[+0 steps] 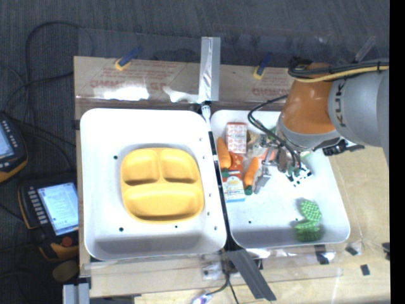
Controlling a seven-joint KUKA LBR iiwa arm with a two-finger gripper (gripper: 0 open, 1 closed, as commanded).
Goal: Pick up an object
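Note:
In the right bin [278, 230], a cluster of objects lies along the left wall. It includes a red and white box [236, 137], a long orange carrot-like piece [223, 154], a second orange piece [251, 170] and a small white and green carton [233, 187]. A green knobbly object [309, 220] sits alone near the bin's front right corner. My gripper [264, 173] hangs low over the cluster's right side, just beside the second orange piece. Cables and the wrist hide part of the objects under it.
The left bin [95, 132] holds a yellow divided tray [162, 182] in its middle. A raised divider separates the two bins. The orange-banded wrist [307, 109] looms over the right bin's back. A bare floor patch lies between the cluster and the green object.

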